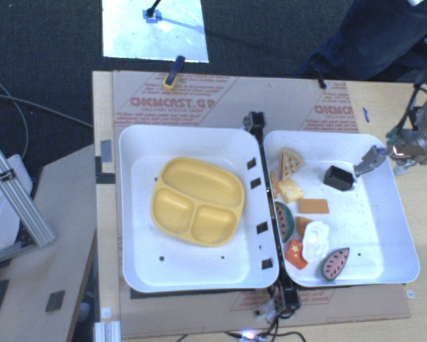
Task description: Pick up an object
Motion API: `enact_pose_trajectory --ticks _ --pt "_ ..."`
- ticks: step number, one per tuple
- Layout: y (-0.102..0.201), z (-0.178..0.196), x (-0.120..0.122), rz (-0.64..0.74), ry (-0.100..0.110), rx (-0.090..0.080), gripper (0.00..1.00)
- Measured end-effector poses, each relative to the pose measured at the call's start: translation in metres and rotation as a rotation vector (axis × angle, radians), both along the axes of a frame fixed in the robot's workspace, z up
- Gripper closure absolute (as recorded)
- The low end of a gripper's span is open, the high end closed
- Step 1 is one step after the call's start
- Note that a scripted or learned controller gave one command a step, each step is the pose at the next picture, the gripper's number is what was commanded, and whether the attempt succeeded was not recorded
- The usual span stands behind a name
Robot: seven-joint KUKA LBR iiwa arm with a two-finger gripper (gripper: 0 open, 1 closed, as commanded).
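The right bin (400, 223) holds several toy foods. Among them are a pizza slice (291, 164), a yellow cheese block (291, 190), a flat orange piece (314, 206) and a black block (338, 177). A white lump (315, 239), a red piece (296, 254) and a watermelon slice (334, 263) lie toward the front. My gripper (372, 159) hovers at the bin's far right corner, just right of the black block and apart from it. Nothing shows in its grasp.
A yellow three-part plate (197, 200) lies in the left bin (138, 219). A second watermelon slice (283, 221) rests against the divider between the bins. Cardboard (199, 98) lies under both bins, and a grey metal sheet (155, 20) lies beyond it.
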State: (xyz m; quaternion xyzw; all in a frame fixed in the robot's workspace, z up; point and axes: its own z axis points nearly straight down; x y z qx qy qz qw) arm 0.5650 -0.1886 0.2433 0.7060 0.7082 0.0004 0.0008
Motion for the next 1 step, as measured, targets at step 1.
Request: enact_pose_trajectory --ticks 1 --pt "0.0522 -0.0848 0.0746 0.007 -0.005 0.000 0.00"
